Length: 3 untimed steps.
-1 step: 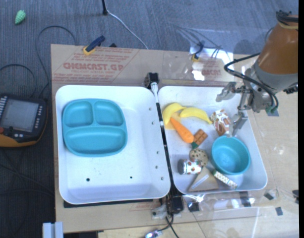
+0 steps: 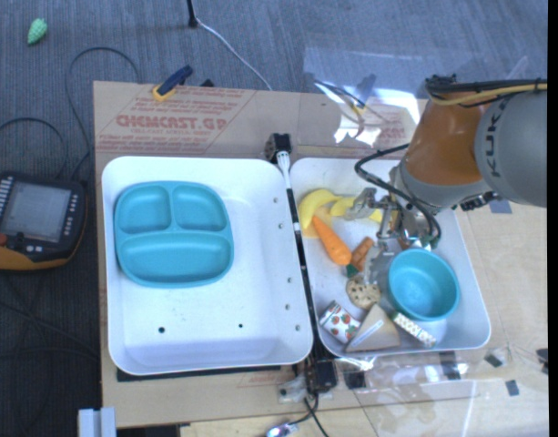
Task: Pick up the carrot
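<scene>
Carrot lies just left of gripper at frame centre-right, long axis running upper-left to lower-right; finger spread cannot be told.

Bright, slightly soft, glare on plastic sheet.
</scene>
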Tool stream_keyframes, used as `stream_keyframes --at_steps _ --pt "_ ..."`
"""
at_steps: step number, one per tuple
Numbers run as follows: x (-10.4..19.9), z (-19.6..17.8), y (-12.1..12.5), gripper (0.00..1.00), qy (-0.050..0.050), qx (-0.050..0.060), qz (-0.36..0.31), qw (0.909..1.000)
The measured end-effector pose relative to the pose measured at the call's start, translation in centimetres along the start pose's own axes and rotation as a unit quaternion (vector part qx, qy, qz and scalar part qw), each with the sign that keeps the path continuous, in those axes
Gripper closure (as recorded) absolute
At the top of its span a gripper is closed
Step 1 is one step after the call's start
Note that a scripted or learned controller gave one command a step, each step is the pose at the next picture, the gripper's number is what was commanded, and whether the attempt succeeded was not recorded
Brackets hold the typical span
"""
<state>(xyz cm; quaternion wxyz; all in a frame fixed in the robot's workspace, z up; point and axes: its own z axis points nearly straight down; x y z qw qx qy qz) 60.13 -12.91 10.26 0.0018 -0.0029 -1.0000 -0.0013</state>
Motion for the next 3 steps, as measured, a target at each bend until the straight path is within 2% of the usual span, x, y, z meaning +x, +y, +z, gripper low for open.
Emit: stream_keyframes --at_steps 1,2,3 --pt "2.4 0.8 3.1 0.00 -0.012 0.004 0.066 0.9978" --pt "0.7 1.0 3.0 0.00 -0.006 0.002 0.144 0.9895" --pt "0.3 -0.3 3.1 1.00 -0.008 0.001 0.144 0.9896"
